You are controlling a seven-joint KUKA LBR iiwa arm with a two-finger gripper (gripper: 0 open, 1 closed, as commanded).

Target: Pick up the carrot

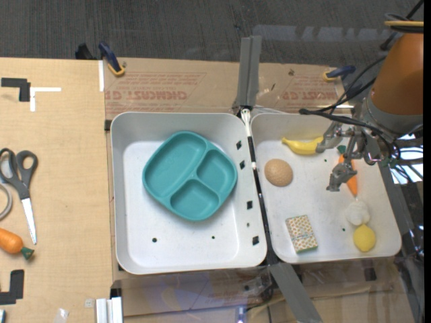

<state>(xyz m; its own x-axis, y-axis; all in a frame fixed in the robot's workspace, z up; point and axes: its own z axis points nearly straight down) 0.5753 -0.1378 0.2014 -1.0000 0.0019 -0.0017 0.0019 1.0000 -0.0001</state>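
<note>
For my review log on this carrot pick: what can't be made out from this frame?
- Carrot, camera view: mostly hidden behind the gripper; a firm grip can't be confirmed.
- Arm: cut off by the right edge.
- White object above the lemon: too small to identify.
- Orange object on the bench: cut off by the left edge.

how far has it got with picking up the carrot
Done: the grey arm's two-finger gripper has reached the right white bin and sits at the small orange carrot. In hand: closing in on it; a grip cannot be confirmed from this view. Left: a sure grasp and lifting it out of the bin.
</note>
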